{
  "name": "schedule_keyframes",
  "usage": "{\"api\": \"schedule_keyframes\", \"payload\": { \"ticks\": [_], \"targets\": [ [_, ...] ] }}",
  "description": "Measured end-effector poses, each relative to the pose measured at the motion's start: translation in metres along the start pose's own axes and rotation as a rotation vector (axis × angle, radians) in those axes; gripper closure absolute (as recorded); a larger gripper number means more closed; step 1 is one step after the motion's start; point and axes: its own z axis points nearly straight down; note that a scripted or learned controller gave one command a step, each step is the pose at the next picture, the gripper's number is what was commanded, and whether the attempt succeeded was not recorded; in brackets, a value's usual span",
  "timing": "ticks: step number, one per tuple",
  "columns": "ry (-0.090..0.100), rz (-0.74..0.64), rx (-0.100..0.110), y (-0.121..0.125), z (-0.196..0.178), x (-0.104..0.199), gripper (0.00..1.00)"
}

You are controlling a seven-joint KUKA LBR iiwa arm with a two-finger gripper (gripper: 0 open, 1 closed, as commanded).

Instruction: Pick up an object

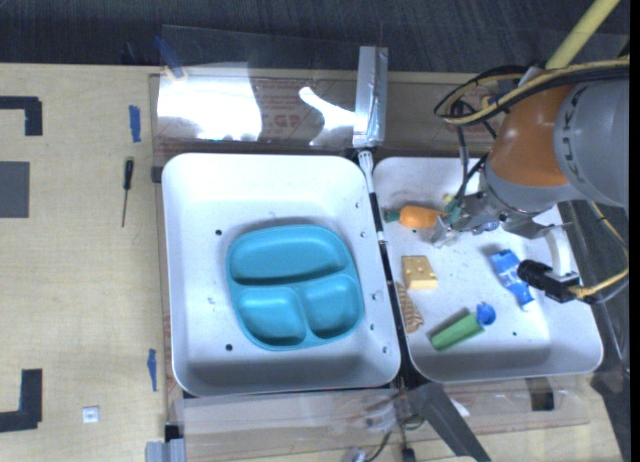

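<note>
The end effector (pixel 452 222) is seen low in the right bin (pixel 575 350), just right of the orange object (pixel 419 216) at its far left (whether anything is pinched cannot be told). That object is judged light, smooth and rounded, so it is best taken across its narrow middle.

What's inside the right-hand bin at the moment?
The right bin holds an orange carrot-like piece, a tan block, a green cylinder, a small blue cap and a blue packet. The arm covers the bin's upper right corner.
</note>
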Motion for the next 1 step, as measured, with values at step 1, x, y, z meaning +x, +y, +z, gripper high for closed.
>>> {"api": "schedule_keyframes", "payload": {
  "ticks": [1],
  "targets": [
    [0.004, -0.236, 0.011, 0.0216, 0.0115, -0.0391, 1.00]
  ]
}}
